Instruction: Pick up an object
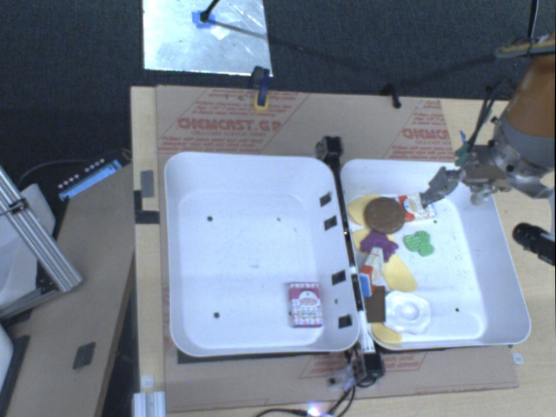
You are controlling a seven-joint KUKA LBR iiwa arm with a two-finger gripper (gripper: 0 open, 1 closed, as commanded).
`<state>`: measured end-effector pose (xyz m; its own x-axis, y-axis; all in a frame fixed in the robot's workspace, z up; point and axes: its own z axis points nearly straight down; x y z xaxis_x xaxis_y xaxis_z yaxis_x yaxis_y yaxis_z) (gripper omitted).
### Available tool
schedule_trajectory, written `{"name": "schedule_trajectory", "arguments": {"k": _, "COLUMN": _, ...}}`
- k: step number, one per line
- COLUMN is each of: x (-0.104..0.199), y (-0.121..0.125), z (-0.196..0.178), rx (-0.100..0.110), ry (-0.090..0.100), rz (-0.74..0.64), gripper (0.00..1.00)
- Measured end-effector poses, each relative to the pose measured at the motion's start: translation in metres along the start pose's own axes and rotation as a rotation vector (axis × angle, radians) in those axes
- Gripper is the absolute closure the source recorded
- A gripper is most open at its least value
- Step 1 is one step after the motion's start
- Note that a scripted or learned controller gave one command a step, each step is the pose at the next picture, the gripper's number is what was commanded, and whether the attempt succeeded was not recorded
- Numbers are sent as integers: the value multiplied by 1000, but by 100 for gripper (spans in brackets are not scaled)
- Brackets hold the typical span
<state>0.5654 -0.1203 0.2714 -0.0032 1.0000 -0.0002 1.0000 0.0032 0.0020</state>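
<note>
The end effector (437,189) reaches in from the right and hangs over the upper part of the right bin (486,259), its grey body tilted down toward the left. Whether it is released or clenched cannot be told here; its tip is small and blurred, and nothing can be seen gripped in it.

Just left of the tip and slightly below it lies a small red and white packet (410,207), close enough that contact cannot be ruled in or out. Further left, touching that packet's edge, sits a round brown disc (383,215), which rests on a yellow flat piece (358,209). Below the end effector and a little left is a green leafy toy (420,243). Down and left of that lies a purple piece (379,243), then a yellow oval slice (400,274), a dark brown block (374,303) by the bin's left wall, and a white fried-egg toy (407,312) near the lower edge.

Well to the left of the end effector, across the divider, the left bin (217,189) holds a small red patterned card box (305,304) near its lower right corner.

Both bins rest on a cardboard sheet (234,120) spread over the bench (87,259).
</note>
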Motion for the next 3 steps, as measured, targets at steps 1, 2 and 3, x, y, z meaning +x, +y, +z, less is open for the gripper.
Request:
{"name": "schedule_trajectory", "arguments": {"k": 1, "x": 0, "y": 1, "z": -11, "rx": -3, "ry": 0, "rz": -3, "gripper": 100}}
{"name": "schedule_trajectory", "arguments": {"k": 2, "x": 36, "y": 108, "z": 4, "rx": -8, "ry": -1, "rz": -7, "gripper": 100}}
{"name": "schedule_trajectory", "arguments": {"k": 3, "x": 34, "y": 104, "z": -7, "rx": -4, "ry": -1, "rz": -5, "gripper": 100}}
